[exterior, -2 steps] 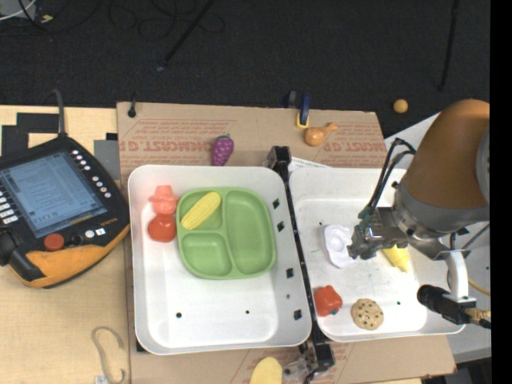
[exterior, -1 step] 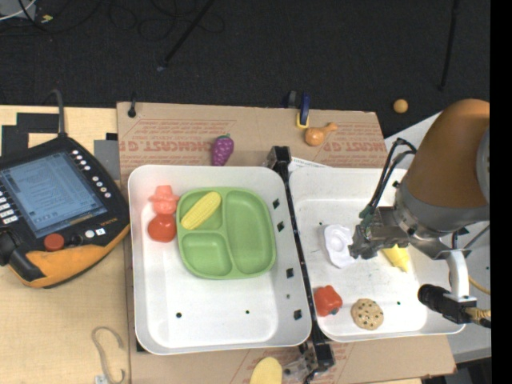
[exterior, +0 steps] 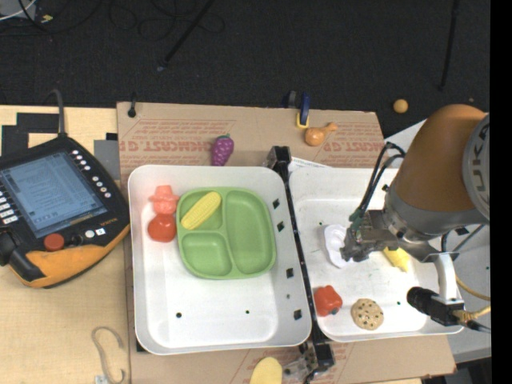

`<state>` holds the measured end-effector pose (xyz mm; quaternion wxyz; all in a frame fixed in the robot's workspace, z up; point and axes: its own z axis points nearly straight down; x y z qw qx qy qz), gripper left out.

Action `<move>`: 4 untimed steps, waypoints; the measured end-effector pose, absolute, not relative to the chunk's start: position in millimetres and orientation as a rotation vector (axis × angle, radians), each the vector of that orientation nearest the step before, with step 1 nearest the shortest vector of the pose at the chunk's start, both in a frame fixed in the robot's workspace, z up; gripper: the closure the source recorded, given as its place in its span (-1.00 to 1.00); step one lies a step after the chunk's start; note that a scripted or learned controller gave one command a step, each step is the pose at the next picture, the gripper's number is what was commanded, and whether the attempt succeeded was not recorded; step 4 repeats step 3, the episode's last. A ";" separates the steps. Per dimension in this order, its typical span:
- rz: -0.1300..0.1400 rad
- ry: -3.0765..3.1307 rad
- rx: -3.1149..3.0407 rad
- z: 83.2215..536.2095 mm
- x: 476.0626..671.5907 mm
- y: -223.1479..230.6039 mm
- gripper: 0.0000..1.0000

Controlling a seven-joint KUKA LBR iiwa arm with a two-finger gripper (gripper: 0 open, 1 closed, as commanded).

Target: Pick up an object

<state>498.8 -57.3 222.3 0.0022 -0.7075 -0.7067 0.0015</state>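
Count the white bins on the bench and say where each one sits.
2. The left bin holds a green divided plate; the right bin lies beside it, under the arm. None looks hidden.

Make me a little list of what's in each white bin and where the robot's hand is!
left bin: green plate with a corn cob in one compartment; red toy beside the plate
right bin: cookie, red pepper, yellow thing, white thing
gripper: low in the right bin, at the white thing
holding anything: cannot tell
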 end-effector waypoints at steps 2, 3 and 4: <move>0.001 -2.221 -2.220 235.8 490.5 -66.6 1.00; 0.003 -2.219 -2.220 230.1 487.7 -68.5 1.00; 0.003 -2.219 -2.220 230.1 487.7 -68.5 1.00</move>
